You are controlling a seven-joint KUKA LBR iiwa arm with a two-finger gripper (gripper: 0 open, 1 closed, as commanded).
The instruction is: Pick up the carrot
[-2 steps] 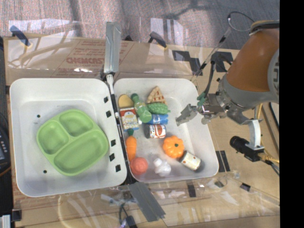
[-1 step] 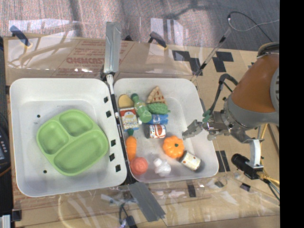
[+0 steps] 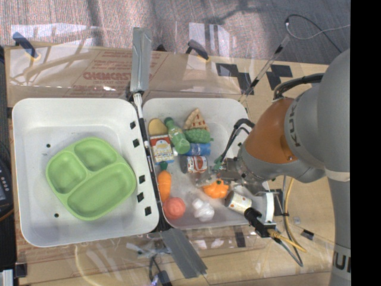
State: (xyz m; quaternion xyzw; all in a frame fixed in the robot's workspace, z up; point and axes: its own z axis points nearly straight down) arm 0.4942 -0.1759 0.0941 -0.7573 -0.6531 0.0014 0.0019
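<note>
The carrot [image 3: 164,184] is a short orange piece lying lengthwise along the left wall of the right bin [image 3: 238,109], below a red-and-white carton [image 3: 161,149]. My gripper [image 3: 227,182] hangs low over the right half of that bin. It is next to a small orange fruit with a green stem [image 3: 215,189], about a hand's width right of the carrot. The wrist and orange band [image 3: 271,142] cover the bin's right wall.
The right bin also holds a green bottle [image 3: 177,136], a waffle wedge [image 3: 195,120], a blue can [image 3: 200,149], a tin [image 3: 196,164], a red fruit [image 3: 175,208] and a white lump [image 3: 202,208]. A green divided plate [image 3: 90,177] lies in the left bin [image 3: 27,130].
</note>
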